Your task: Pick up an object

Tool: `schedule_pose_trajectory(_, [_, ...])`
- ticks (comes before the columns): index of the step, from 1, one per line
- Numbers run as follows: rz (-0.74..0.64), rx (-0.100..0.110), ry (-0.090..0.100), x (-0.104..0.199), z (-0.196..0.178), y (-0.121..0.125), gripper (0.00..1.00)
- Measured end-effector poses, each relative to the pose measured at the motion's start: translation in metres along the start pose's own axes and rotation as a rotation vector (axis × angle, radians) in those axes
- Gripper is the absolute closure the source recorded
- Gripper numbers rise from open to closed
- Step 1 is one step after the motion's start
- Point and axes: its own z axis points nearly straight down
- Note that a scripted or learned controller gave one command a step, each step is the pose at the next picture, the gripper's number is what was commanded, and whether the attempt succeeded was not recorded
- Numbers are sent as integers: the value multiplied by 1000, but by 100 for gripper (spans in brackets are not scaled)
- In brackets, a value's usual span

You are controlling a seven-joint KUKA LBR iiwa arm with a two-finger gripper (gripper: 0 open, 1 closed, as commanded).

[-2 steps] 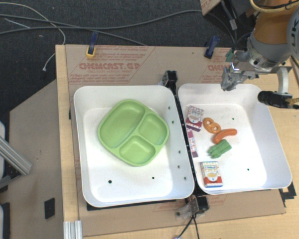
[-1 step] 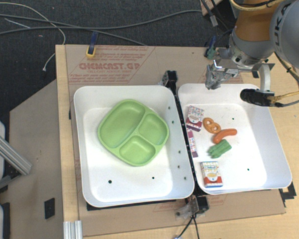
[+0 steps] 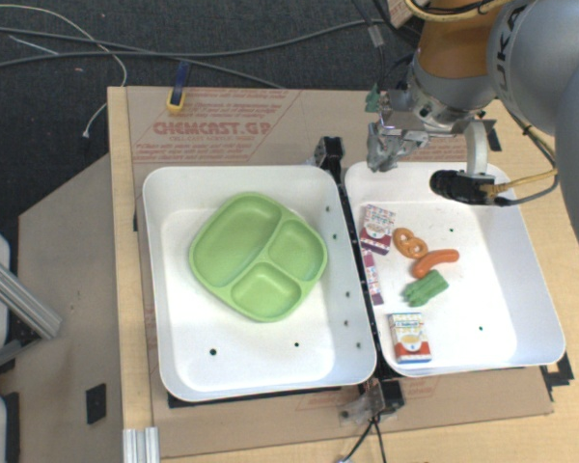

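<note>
My gripper (image 3: 386,154) hangs over the far left corner of the right bin (image 3: 521,287), with nothing visibly in it. Several small items lie in that bin below it. A white and purple packet (image 3: 376,228) is nearest, a little in front of the gripper. Beside the packet sit an orange pretzel-shaped toy (image 3: 408,243) and an orange sausage (image 3: 436,258). A green toy vegetable (image 3: 426,287) lies further forward. A small red and white carton (image 3: 410,338) rests near the front edge. A green divided plate (image 3: 259,257) lies in the left bin (image 3: 174,336).
A thin purple strip (image 3: 374,283) lies along the right bin's left wall. Both bins rest on a cardboard sheet (image 3: 222,128). Cables run over the dark floor behind the bench.
</note>
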Motion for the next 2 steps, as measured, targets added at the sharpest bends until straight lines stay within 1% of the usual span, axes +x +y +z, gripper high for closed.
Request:
schedule_pose_trajectory(1, [1,5,0,43,6,-4,100])
schedule_pose_trajectory(2, [1,7,-1,96,25,-14,100])
